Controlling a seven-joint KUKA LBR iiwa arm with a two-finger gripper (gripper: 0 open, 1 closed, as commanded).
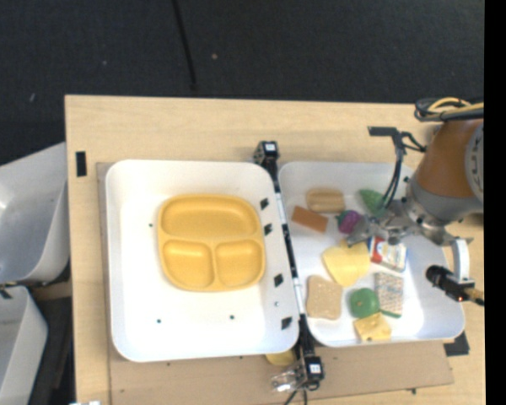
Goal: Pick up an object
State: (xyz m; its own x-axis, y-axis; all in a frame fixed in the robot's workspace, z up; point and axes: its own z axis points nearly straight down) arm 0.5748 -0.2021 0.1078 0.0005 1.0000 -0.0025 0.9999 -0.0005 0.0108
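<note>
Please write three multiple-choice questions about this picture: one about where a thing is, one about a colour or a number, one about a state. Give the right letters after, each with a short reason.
1. Where does the yellow divided plate lie?
A. in the left bin
B. in the right bin
C. on the bare bench

2. How many compartments does this plate have?
A. two
B. three
C. five

3. How does the plate lie?
A. upside down
B. standing on its edge
C. flat, with its hollows facing up

Answers:
1. A: the plate rests inside the left bin, while the small things, such as the green block and the purple piece, lie in the right bin.
2. B: one long hollow at the top and two smaller ones below it.
3. C: all the hollows are open to the camera.
</note>
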